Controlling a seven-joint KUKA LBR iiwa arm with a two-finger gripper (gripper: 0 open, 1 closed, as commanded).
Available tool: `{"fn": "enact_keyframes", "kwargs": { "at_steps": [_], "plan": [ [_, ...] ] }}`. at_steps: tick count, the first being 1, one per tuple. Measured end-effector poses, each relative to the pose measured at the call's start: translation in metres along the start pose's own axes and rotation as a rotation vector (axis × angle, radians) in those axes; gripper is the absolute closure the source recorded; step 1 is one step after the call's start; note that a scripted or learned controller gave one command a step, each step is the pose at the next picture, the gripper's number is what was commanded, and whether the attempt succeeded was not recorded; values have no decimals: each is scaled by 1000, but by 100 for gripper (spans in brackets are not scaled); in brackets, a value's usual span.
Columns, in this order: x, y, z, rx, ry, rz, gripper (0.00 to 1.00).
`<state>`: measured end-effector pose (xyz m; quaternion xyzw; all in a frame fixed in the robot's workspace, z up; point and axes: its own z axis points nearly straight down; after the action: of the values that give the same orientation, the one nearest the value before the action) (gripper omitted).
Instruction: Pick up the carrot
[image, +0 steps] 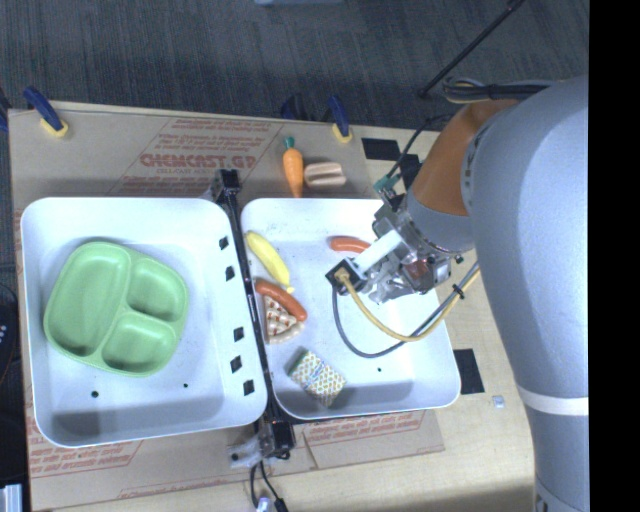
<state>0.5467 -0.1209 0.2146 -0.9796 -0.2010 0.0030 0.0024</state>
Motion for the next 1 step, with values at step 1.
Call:
{"fn": "enact_keyframes", "kwargs": {
  "at_steps": [1],
  "plan": [
    [-27,24,-90,-2,3,140,100]
  ]
}}
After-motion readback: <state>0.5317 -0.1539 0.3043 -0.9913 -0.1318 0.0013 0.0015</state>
